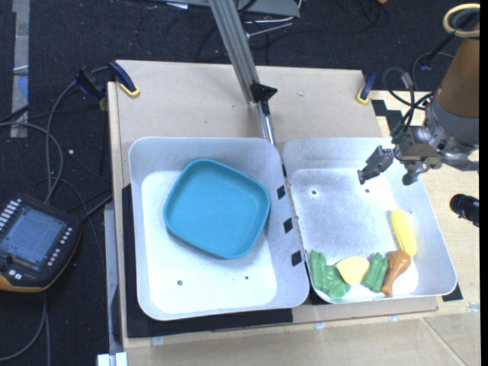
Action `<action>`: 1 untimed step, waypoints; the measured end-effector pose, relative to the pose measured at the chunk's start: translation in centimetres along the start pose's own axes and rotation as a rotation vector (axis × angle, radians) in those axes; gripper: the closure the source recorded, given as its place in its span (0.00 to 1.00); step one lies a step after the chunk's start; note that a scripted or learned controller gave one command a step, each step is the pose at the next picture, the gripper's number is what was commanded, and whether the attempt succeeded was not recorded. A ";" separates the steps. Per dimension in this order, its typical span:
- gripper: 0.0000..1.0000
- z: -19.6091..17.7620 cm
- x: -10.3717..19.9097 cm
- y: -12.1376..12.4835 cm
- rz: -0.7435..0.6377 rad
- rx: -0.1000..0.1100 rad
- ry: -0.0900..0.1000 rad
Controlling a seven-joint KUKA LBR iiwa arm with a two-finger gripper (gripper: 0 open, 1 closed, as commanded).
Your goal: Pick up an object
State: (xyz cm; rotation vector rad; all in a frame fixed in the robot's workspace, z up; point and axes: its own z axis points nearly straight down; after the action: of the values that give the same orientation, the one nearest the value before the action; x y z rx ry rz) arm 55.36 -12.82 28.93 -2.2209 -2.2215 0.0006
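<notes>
So, two white bins side by side mid-frame. Left bin (152, 204) has a blue square plate (217, 208) sitting slightly tilted in it, nothing else w/ it. Right bin (335, 204) has all the small stuff bunched along its bottom edge, lower right of the frame: a green toy veg (326, 274), a pale yellow round piece (353, 269) touching it, another green bit (376, 271), a brown drumstick-looking toy (395, 268) and a yellow corn-ish piece (403, 232) just above that one.

Other clutter: a grey metal pole (238, 40) slants down from top center to the gap btw the bins, a teach pendant (34, 242) lies on the floor at far left, cables around.

Gripper (390, 166) is at the right bin's upper right, above the bin floor and well apart from the toy pile. Fingers look spread a bit, two dark tips apart w/ nothing between them. Path down to the toys isn't blocked by anything.
</notes>
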 end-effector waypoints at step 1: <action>0.00 4.8 0.6 -0.7 0.000 0.004 0.001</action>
State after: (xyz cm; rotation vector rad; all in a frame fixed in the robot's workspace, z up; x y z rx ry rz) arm 54.64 -12.19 24.16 -2.2184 -2.2197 0.0040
